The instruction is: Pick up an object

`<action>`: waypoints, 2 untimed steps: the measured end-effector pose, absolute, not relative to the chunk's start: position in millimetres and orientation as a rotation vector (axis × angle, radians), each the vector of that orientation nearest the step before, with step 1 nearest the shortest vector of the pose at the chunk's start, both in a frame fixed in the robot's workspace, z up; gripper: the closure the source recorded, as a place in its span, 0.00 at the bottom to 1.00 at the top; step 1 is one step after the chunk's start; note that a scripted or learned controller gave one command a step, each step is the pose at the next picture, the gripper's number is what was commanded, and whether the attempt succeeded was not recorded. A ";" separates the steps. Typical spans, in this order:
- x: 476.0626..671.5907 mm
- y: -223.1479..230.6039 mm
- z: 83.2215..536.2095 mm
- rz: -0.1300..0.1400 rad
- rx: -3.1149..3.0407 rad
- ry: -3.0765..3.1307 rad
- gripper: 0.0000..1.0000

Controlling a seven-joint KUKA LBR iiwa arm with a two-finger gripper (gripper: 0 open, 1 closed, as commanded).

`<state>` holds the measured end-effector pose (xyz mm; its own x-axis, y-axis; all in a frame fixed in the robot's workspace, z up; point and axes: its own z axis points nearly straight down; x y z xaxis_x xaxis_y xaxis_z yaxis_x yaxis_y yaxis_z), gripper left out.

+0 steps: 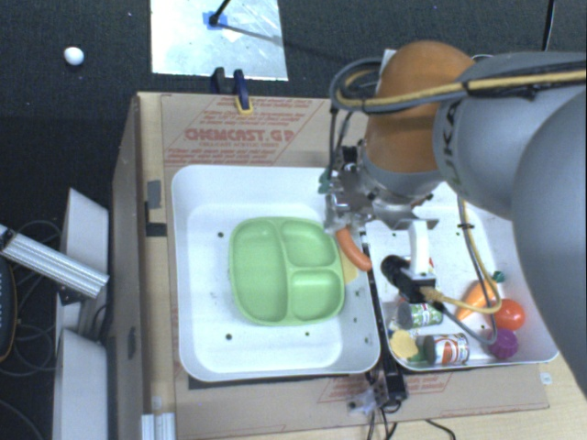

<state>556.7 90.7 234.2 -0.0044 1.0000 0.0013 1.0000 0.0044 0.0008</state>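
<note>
Along the near edge of the right bin [541,351] lie two small cans [431,333], a purple piece [503,344] and an orange-red ball [509,315], none lifted. Left of them, the left bin [206,337] holds a green divided plate [284,270]. Farther back, at the wall between the bins, an orange carrot-like object [353,249] lies just beneath the gripper [341,211]; whether the fingers are apart, together or clamped on it I cannot tell. The pick looks begun, with the lift left to do.
</note>
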 end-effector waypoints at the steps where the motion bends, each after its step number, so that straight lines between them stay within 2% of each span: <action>1: 520.5 152.7 261.1 -0.002 -2.216 -2.226 1.00; 2: 508.8 91.0 267.0 -0.001 -2.220 -2.225 1.00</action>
